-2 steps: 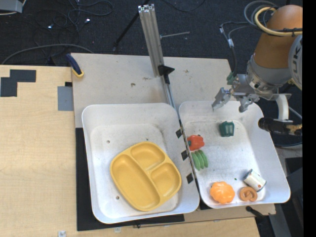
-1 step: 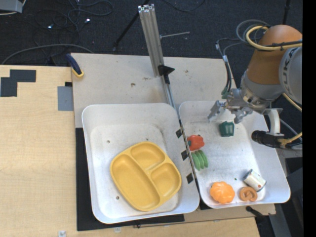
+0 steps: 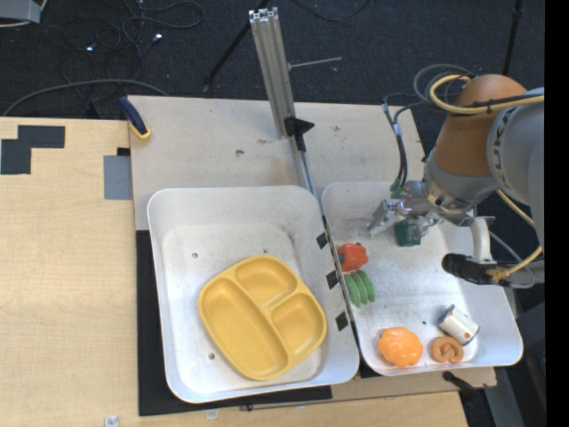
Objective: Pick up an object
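Two white bins (image 3: 169, 238) side by side; hand (image 3: 407, 225) near right bin's far edge, grip state unclear

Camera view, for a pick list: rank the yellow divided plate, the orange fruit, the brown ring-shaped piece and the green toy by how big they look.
1. Yellow divided plate, by far the largest.
2. Orange fruit.
3. Green toy, narrower but about as long as the fruit; close call.
4. Brown ring-shaped piece, smallest.

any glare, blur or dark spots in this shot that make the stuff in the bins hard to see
Camera view: even lighting, no harsh glare on the right bin; the orange toy and yellow divided plate read sharp. The gripper is small and cluttered, with its fingers hard to resolve. The floor behind is very dark.
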Available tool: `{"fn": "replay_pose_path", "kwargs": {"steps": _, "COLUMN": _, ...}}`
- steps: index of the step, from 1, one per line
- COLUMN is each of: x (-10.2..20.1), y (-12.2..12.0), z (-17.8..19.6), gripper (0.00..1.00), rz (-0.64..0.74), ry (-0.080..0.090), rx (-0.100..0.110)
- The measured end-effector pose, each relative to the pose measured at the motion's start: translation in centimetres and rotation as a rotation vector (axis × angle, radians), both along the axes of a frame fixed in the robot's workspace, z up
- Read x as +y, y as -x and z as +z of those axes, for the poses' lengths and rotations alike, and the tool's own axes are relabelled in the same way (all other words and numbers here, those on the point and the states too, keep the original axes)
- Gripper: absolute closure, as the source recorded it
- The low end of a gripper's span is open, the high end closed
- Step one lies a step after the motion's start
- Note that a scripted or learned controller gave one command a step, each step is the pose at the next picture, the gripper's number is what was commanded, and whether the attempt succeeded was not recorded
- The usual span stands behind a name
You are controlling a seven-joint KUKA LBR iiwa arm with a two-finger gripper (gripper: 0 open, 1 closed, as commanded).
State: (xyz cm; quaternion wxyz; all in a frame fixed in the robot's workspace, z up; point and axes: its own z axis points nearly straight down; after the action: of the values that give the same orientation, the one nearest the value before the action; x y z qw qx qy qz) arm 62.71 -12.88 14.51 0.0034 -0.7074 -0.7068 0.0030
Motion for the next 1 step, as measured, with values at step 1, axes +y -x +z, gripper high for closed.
{"fn": "replay_pose_path", "kwargs": {"steps": 1, "x": 0.09, "y": 0.08, "z": -5.30, "gripper": 0.00, "rz": 0.000, "ry": 0.000, "rx": -0.004}}
